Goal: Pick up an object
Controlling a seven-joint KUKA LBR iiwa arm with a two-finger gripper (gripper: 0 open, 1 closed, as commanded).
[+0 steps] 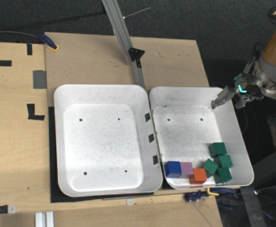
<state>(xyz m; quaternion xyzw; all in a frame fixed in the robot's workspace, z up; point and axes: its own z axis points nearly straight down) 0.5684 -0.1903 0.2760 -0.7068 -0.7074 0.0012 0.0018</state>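
Grey two-finger gripper (228, 97) hangs over far right rim of right shallow white plastic bin (185, 126), nothing between fingers; whether spread wide or narrow, cannot tell; targets well apart from it, crowded in near right corner: three small green cubes (219, 161), orange cube (199, 175), pale purple cube (186, 168), blue cube (173, 169); left white bin (100, 93) sits beside on wooden surface (15, 141); likely risks: cubes touching, so fingers may straddle two or push cluster; bin wall may block descent at corner.
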